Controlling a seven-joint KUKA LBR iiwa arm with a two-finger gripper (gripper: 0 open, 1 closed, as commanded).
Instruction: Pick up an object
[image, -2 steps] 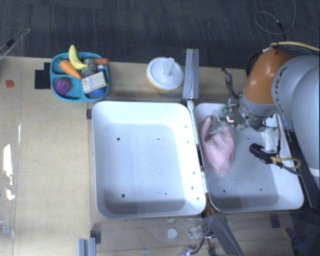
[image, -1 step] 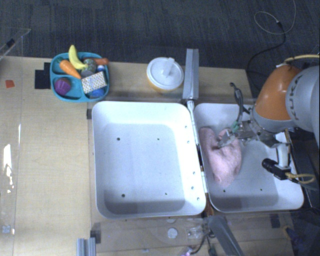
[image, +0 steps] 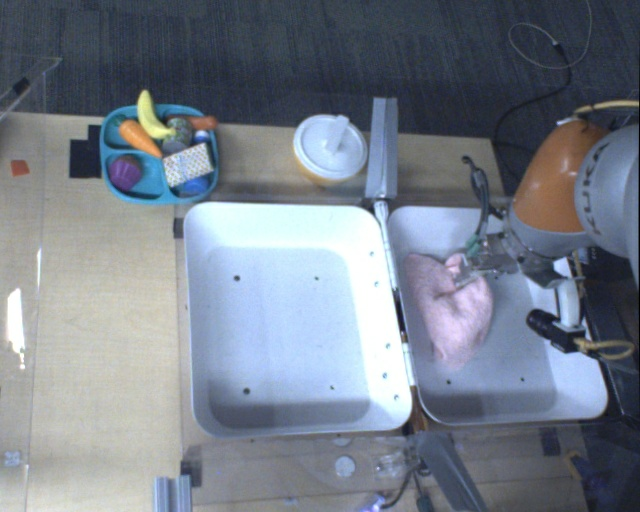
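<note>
a: camera view, quick rundown. arm (image: 590, 190) comes in from the right, grey body, orange band above the wrist. gripper (image: 478, 255) is down inside the right bin (image: 520, 395), at the upper right edge of the pink cloth (image: 452, 305).

b: holding it?

a: can't tell. the tip sits right at the cloth's top corner and a bit of the fabric looks bunched up there, but the claw itself is too small and cluttered to read as apart or together. no fabric clearly seen between the two sides.

b: where's the cloth exactly?

a: right bin, left-centre of the floor, close to the wall shared with the left bin (image: 290, 320). crumpled, roughly heart-shaped, narrower end toward the near side. most of it lies flat on the bin floor.

b: left bin?

a: bare white floor with a few small dark dots.

b: anything else on the bench?

a: blue divided tray (image: 112, 185) at the far left, past the left bin's corner. holds toy food: banana (image: 152, 117), carrot (image: 138, 137), something purple (image: 125, 171), plus a speckled block. white lidded cup (image: 331, 147) sits just beyond the left bin's far right corner, next to the grey metal post (image: 382, 150) between the bins. black cables (image: 540, 45) loop on the dark floor behind the arm.
</note>
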